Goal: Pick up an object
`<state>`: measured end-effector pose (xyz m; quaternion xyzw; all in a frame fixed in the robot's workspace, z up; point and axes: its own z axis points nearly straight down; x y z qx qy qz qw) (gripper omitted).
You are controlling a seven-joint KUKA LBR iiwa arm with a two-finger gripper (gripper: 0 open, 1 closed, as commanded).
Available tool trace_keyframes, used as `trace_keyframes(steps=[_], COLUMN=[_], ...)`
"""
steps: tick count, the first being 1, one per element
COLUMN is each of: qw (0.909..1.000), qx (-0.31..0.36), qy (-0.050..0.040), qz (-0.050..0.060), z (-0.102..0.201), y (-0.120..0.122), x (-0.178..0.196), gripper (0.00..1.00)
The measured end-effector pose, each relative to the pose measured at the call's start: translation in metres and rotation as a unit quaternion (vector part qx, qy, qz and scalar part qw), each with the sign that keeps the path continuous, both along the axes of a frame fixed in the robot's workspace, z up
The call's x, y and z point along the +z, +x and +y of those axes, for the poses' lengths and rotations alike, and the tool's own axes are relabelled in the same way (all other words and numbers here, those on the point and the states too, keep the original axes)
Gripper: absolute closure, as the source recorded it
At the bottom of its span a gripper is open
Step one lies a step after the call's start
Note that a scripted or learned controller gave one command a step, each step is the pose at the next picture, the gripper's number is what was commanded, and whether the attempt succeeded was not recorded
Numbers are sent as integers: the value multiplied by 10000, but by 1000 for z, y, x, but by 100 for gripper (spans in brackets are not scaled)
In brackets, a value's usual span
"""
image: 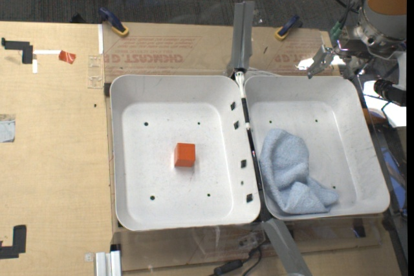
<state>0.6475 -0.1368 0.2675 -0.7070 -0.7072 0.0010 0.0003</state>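
Watching the gripper (321,63), you are seeing its fingers spread with nothing between them, hanging past the far right corner of the right bin (349,100). You are risking a snag on the blue cloth (291,171) bunching nearer than the gripper. The orange block (185,155) is sitting in the left bin (129,139).

1. A small orange-red cube-shaped block (185,155) is sitting upright on the floor of the left shallow white plastic bin (129,203), near its middle, well apart from every wall.
2. A crumpled pale blue-grey cloth towel (291,172) is lying bunched in the right shallow white plastic bin (362,139), reaching toward its near-left corner.
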Motion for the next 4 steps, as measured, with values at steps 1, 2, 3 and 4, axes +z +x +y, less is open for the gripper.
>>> trace_keyframes(steps=[1, 2, 3, 4], qw=[9940, 9937, 9938, 9980], qx=[-1095, -1118, -1115, -639], qy=[0, 0, -3, -7], qz=[-7, 1, -7, -9], z=[44, 42, 108, 76], y=[-33, -33, 3, 11], x=[-176, -167, -76, -76], gripper=[0, 100, 100, 100])
